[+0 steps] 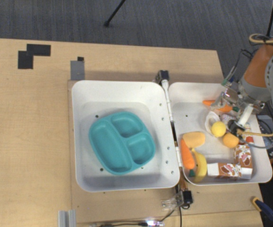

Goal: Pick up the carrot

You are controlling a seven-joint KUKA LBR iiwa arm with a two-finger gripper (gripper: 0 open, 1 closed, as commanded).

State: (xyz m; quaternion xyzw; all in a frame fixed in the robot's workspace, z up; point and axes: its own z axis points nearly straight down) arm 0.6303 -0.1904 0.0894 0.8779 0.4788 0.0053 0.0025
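Gripper (231, 109) hangs over the far right of the right bin (266, 174); whether it is parted or closed we cannot tell; the carrot (188, 157) lies well apart from it, along the bin's left wall, touching a banana (200, 165) and just below a yellow-orange piece (194, 139). We judge we should cross left, align with its long axis, then descend on its middle, clear of the banana.

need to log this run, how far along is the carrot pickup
Nothing looks done: the tapered orange carrot lies in the right white bin against its left wall, beside a yellow banana. The hand works at the bin's far right. Reaching and lifting remain.
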